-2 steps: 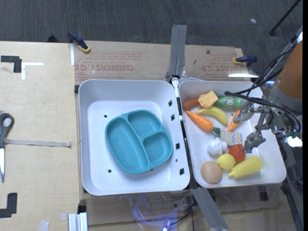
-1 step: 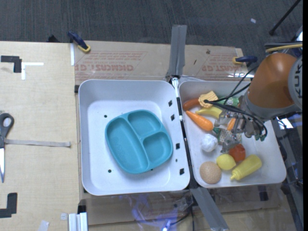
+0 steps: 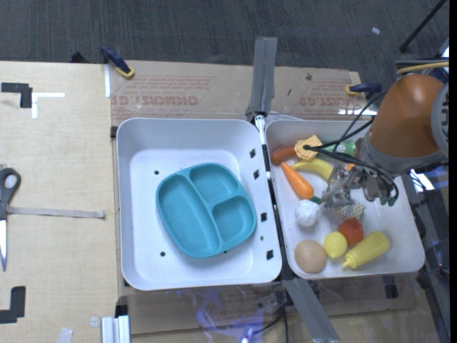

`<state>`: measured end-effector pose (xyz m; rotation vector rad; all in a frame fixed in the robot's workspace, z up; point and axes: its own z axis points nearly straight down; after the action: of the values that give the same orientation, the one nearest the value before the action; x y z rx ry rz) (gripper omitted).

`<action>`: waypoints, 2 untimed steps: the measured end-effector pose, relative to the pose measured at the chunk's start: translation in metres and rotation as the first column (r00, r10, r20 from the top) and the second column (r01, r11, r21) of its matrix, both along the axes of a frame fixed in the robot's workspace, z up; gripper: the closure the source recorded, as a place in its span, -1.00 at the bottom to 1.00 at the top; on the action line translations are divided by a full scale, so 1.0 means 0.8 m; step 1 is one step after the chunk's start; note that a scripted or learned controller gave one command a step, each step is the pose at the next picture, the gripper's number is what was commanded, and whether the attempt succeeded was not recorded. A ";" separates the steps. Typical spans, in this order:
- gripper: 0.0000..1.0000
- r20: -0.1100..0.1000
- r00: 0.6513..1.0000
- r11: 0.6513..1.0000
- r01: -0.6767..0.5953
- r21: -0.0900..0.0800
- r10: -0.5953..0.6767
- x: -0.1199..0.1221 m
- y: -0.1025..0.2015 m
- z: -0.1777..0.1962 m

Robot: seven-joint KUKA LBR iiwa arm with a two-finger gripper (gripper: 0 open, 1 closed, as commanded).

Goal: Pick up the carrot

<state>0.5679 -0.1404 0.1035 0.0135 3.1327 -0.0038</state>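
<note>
The carrot [image 3: 297,180] lies in the right bin [image 3: 410,259] near its divider edge, at about ten o'clock from the claw [image 3: 338,194], which hangs low among the toys; whether it is spread or pressed together cannot be told. A white ball [image 3: 307,213], egg [image 3: 310,256], lemon [image 3: 335,245] and mustard bottle [image 3: 366,251] crowd nearby. Red mirrored lettering on the cardboard [image 3: 182,91] is unreadable. A blue divided plate [image 3: 206,210] sits in the left bin [image 3: 136,191].
</note>
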 end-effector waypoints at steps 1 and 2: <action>-1.00 0.000 1.000 1.000 0.001 0.000 -0.001 0.000 0.000 0.000; 1.00 0.005 1.000 1.000 -0.003 -0.002 0.003 0.003 0.001 0.013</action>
<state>0.5700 -0.1400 0.1140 0.0085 3.1274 -0.0069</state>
